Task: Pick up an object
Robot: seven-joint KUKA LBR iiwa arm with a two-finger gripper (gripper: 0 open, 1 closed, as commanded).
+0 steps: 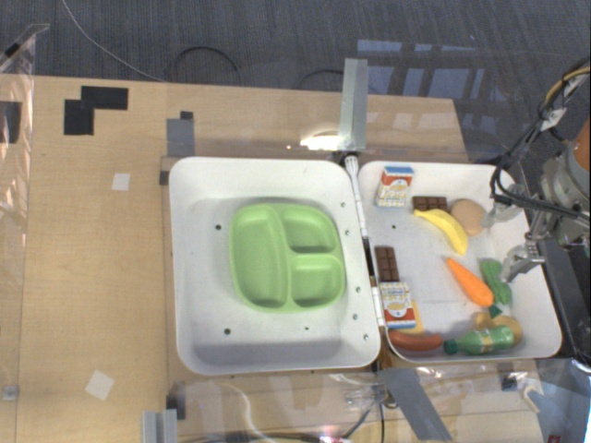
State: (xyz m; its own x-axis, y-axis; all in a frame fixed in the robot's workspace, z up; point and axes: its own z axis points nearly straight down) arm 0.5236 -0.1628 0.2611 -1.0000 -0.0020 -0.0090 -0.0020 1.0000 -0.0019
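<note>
The right bin holds several toy foods: a yellow banana, an orange carrot, a green vegetable, a beige egg-shaped piece, two chocolate bars, two small cartons, a red sausage and a green bottle. My gripper hangs over the bin's right side, just right of the banana and above the green vegetable. Its fingers stand open with nothing between them.
The left bin carries a green divided plate. A metal post rises behind the wall between the bins. Cables hang beside the arm at the right.
</note>
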